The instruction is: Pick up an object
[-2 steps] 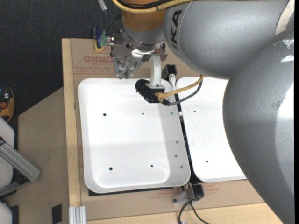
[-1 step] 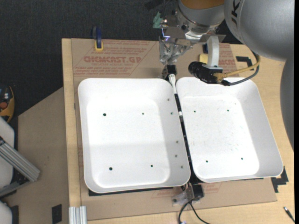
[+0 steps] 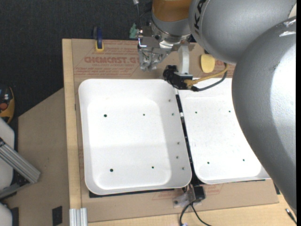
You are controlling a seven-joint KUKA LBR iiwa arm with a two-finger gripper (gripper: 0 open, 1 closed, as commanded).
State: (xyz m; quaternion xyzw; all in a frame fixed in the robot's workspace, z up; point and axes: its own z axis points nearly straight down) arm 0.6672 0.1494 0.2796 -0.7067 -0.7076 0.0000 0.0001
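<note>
Camera view, pale yellow rounded object beside grey arm, jaws' spread unreadable

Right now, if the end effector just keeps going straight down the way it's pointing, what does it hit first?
Most likely the brown board behind the left bin: the end effector hangs over its printed strip, just past the bin's back rim. Nothing shows beneath it. Depth is unclear from this slant, so it could catch that rim.
</note>
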